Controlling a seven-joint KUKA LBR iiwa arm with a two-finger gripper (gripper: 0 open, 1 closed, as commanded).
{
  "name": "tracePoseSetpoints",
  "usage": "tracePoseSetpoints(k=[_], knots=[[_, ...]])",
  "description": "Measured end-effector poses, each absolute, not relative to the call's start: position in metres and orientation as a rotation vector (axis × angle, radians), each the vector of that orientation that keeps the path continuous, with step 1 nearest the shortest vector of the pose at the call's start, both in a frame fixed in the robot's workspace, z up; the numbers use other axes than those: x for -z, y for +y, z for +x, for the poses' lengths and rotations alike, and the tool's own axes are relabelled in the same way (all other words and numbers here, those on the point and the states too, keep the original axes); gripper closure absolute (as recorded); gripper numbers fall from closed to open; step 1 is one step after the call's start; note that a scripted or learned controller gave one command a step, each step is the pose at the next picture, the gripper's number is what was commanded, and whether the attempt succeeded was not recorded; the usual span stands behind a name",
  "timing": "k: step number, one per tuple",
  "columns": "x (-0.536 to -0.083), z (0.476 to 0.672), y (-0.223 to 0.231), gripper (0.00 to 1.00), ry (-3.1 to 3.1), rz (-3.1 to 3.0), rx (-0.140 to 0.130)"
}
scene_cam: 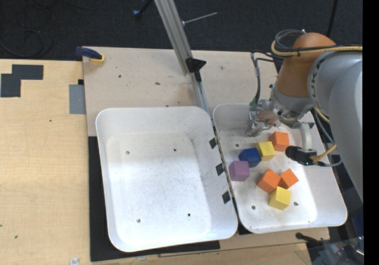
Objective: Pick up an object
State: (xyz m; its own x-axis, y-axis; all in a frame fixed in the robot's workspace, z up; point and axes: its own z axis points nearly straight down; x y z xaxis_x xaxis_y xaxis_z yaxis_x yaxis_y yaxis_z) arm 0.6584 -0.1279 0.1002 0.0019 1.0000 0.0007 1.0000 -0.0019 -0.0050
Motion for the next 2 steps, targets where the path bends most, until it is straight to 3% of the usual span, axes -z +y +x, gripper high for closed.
tracePoseSetpoints(k=[1, 2], knots=[[-0.160, 0.652, -0.132, 1.00, -2.220, -2.227, 0.003], [-0.222, 0.660, -0.132, 1.00, -2.225, -2.224, 0.005]])
